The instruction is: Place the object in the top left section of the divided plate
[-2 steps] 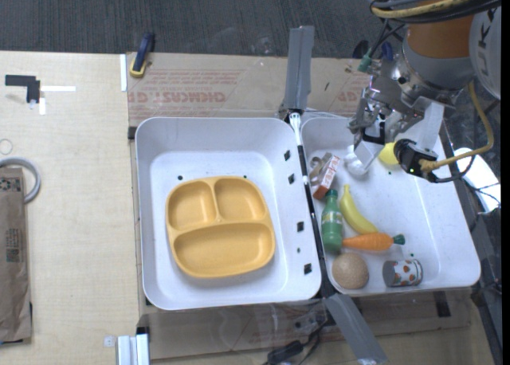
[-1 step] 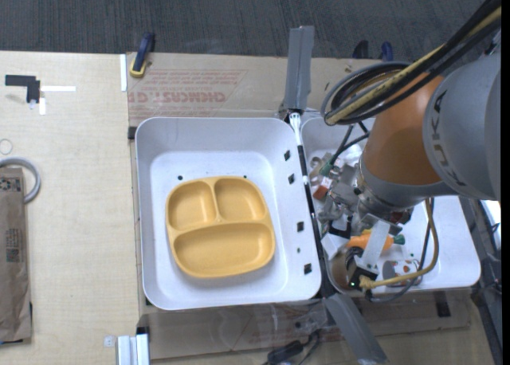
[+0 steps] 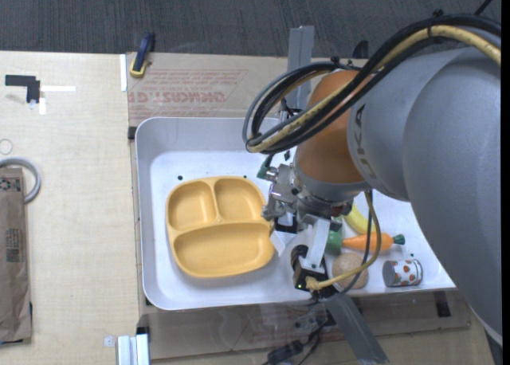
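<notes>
A yellow divided plate (image 3: 219,232) lies in the left half of the white bin (image 3: 146,220). It has two small sections at the back and one large section in front; the top left section (image 3: 191,206) shows bare yellow. My gripper (image 3: 280,210) hangs under the orange-banded wrist, right at the plate's right rim, mostly hidden by the arm. An orange carrot (image 3: 373,241) with a green top, a yellow piece (image 3: 356,218), a beige lump (image 3: 352,269) and a small white spotted cup (image 3: 401,272) lie just right of the gripper.
The big grey arm covers the bin's right side. A cardboard sheet (image 3: 191,88) lies behind the bin with a blue and yellow tool (image 3: 143,54) on its edge. A brown bag (image 3: 12,252) sits at far left.
</notes>
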Controlling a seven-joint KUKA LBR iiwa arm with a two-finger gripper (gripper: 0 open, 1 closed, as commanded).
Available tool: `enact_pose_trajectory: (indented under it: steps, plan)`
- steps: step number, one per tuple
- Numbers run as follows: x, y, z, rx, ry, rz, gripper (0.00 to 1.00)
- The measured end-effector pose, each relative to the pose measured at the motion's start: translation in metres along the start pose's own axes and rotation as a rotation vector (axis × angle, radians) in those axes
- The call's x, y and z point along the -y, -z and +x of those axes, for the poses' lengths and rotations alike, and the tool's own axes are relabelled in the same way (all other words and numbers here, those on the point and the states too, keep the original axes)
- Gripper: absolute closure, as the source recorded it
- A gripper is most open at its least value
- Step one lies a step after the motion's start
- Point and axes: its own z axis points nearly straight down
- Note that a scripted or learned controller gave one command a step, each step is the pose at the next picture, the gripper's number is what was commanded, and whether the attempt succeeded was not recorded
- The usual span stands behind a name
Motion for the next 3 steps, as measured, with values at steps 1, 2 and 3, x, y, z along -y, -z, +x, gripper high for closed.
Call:
enact_pose_trajectory:
  steps: [1, 2, 3]
  plan:
    - [0.021, -0.058, 0.036, -0.012, -0.024, -0.019, 1.00]
    - [-0.042, -0.069, 0.109, -0.014, 0.289, -0.051, 1.00]
    - [-0.010, -0.062, 0.112, -0.037, -0.182, -0.068, 1.00]
